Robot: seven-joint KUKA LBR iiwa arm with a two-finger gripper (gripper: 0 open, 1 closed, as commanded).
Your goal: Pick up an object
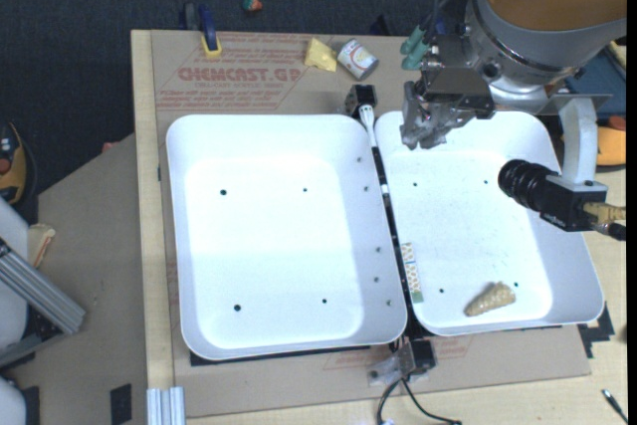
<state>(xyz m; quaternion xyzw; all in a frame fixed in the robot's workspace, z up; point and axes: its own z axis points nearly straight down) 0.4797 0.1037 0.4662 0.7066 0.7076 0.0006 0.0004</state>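
gripper (426,129) is seen above right bin (557,304) far-left corner | finger state cannot be told | tan cone-shaped object (491,299) lies near front edge | left bin (184,214)

A small tan, cone-shaped object (491,299) with a ridged, shell-like surface lies on its side on the floor of the right bin (557,309). It sits toward five o'clock in that bin, near the front wall, its narrow tip pointing to about eight o'clock and its wider end toward two.
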